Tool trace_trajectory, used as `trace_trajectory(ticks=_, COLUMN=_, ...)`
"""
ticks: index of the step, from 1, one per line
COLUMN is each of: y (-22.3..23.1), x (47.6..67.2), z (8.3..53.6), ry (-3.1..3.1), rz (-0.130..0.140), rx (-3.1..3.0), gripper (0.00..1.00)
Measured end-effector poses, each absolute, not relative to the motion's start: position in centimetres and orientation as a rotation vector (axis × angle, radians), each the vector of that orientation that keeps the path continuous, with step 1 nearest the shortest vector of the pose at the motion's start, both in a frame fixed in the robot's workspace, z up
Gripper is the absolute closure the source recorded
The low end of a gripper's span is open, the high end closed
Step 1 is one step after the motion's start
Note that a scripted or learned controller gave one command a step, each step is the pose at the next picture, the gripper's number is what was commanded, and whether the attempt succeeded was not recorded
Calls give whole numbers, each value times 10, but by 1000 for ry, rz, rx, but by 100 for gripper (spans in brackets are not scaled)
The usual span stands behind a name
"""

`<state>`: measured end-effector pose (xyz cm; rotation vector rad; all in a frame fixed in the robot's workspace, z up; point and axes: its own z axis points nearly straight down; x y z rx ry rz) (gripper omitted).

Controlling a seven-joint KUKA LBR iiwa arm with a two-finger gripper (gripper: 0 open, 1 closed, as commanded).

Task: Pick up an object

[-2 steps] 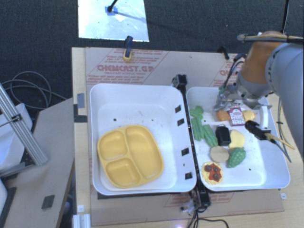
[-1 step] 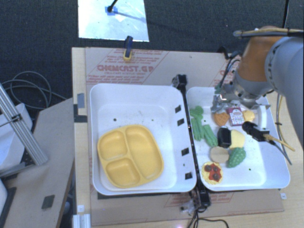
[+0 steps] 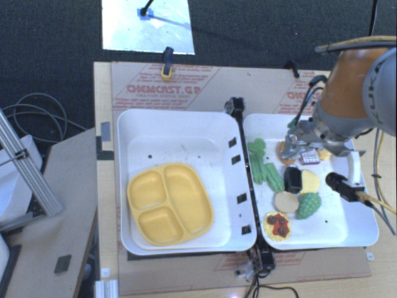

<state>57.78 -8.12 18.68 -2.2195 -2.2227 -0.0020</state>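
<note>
My gripper (image 3: 297, 145) hangs low over the back of the right bin (image 3: 360, 231), just above a small orange piece (image 3: 286, 152). A pink and white packet (image 3: 310, 158) lies right beside it. In front of these lie a black block (image 3: 293, 180), a yellow piece (image 3: 309, 180), a tan disc (image 3: 286, 201) and a green bumpy toy (image 3: 308, 205). Two green pieces (image 3: 257, 149) (image 3: 273, 175) lie along the bin's left side. A yellow round with red topping (image 3: 278, 225) sits near the front.
The left bin (image 3: 180, 129) holds a yellow divided tray (image 3: 169, 202) at its front left. A black divider with clips (image 3: 243, 166) runs between the two bins. The grey and orange arm (image 3: 360, 85) comes in from the right above the right bin's back corner.
</note>
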Motion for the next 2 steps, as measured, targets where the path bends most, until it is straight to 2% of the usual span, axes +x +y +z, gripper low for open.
trace_trajectory(ticks=1, y=-82, x=580, z=185, ry=-2224, rz=-2, rx=-2220, gripper=0)
trace_trajectory(ticks=2, y=-90, x=481, z=83, ry=-2210, rz=11, rx=-2217, gripper=0)
